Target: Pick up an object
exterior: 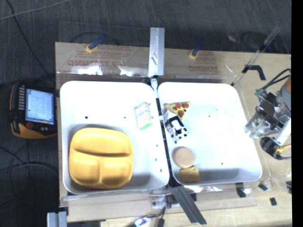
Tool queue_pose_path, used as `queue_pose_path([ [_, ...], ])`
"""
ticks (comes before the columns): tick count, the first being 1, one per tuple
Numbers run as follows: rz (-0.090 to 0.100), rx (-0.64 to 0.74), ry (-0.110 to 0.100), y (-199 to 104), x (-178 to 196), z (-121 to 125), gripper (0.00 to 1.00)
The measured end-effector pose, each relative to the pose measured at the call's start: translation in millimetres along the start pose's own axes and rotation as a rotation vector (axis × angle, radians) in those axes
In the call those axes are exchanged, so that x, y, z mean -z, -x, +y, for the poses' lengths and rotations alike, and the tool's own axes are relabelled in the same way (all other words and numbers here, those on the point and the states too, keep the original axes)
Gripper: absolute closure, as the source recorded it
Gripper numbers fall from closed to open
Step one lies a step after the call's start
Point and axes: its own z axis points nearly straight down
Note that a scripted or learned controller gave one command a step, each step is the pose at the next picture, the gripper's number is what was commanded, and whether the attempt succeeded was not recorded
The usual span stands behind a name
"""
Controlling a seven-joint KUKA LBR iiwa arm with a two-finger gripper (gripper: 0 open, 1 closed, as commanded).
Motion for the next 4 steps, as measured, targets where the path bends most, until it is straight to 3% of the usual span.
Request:
queue_pose_path([
  [1,-0.002,-0.061,0.004,-38.8,90.8,77.3,1.00],
  [2,-0.002,-0.409,0.004,-62.2,161.4,102.6,1.00],
  [3,-0.001,-0.528,-0.002,-47.8,-64.5,95.9,1.00],
  [4,-0.001,-0.624,0.004,-63.8,91.8,114.2,1.00],
])
